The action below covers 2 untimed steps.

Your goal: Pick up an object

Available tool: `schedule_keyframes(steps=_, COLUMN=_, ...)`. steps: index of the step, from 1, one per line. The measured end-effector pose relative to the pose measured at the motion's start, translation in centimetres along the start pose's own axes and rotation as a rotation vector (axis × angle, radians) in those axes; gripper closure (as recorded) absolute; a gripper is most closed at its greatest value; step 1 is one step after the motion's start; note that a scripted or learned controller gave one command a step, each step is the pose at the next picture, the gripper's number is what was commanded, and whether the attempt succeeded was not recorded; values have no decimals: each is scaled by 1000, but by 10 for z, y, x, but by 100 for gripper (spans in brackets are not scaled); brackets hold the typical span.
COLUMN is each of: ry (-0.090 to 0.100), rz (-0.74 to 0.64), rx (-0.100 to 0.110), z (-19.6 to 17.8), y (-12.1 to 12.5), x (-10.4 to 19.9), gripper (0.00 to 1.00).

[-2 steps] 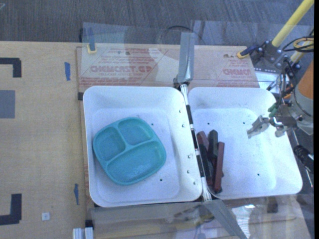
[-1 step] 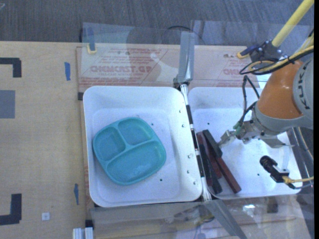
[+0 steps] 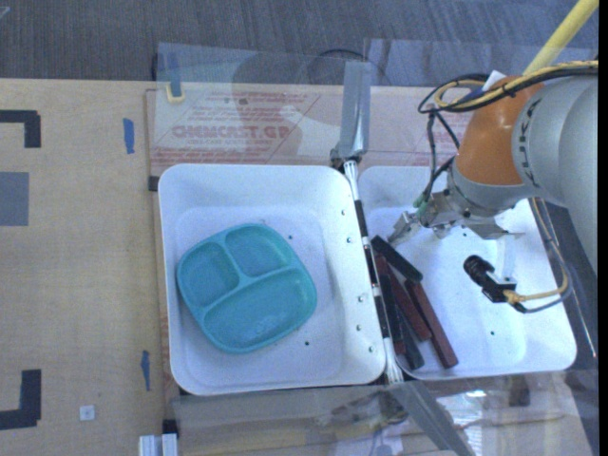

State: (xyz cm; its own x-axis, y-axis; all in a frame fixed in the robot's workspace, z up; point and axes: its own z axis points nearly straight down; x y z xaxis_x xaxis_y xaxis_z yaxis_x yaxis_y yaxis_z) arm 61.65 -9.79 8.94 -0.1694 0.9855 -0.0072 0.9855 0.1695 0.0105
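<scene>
Here the grey arm's gripper [image 3: 410, 226] hovers in the right white bin [image 3: 532, 350], fingers apart and holding nothing, just above long dark sticks [image 3: 413, 302] along its left wall. A teal divided plate [image 3: 247, 286] lies in the left bin [image 3: 190, 193].

Bins: two shallow white bins sit below me, the left bin [image 3: 180, 193] and the right bin [image 3: 551, 345].
Trays: one teal divided tray [image 3: 247, 288], three compartments.
Long dark utensils: a cluster [image 3: 410, 307] at the divider; I count about three, not surely.
Arms: one, mine [image 3: 532, 136].
</scene>
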Motion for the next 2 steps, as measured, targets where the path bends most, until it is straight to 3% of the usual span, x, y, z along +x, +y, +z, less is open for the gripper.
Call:
schedule_keyframes(steps=1, ry=5, rz=177, rx=9, z=-91, y=-51, x=-59, gripper=0)
schedule_keyframes(steps=2, ry=0, rz=133, rx=-7, z=-15, y=-105, x=-6, gripper=0)
